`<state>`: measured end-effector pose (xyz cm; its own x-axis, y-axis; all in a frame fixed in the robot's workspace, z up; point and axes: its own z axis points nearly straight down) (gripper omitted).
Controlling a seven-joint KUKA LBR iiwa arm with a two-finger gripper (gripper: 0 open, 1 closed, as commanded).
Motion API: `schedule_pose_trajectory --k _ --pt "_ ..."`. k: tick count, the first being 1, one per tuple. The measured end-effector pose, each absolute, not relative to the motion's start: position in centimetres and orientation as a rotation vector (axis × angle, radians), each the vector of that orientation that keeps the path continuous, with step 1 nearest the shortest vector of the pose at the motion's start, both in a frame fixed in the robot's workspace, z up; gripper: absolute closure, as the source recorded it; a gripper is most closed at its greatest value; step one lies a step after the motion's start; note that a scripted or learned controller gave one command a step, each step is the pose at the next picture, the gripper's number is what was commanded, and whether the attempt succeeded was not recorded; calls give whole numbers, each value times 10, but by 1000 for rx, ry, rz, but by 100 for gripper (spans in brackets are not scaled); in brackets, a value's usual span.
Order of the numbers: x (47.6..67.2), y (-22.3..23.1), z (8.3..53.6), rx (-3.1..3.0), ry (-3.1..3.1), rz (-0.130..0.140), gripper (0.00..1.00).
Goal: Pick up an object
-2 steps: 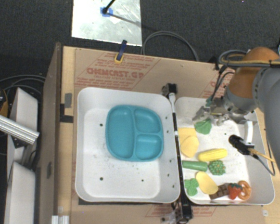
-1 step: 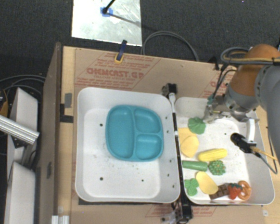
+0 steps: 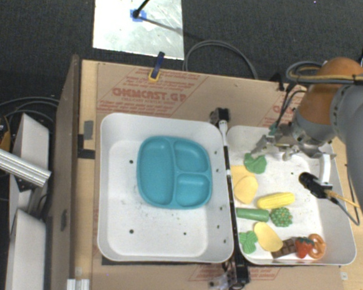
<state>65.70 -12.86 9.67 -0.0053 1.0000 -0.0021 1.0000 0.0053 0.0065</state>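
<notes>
— Where's the hand (image 3: 275, 144)?
— Low in the right bin (image 3: 337, 238), just above a green toy (image 3: 254, 162). Open or closed, I cannot tell.
— And the left bin (image 3: 114, 167)?
— It holds a blue tray (image 3: 173, 172).

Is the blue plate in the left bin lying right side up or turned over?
Right side up: the blue plate shows its three hollow compartments.

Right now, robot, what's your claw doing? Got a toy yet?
Gripper low in right bin, above green toy. Nothing seen held. Yellow toys crowd close beside it.
</notes>
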Motion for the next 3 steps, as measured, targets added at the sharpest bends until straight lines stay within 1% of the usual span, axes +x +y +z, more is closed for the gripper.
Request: schedule_pose_trajectory --k 1,2,3 --pt "638 -107 84 2216 2227 -1 0" --pt "620 -135 84 2222 2220 0 0" --pt "547 -185 84 2229 2217 -4 0"
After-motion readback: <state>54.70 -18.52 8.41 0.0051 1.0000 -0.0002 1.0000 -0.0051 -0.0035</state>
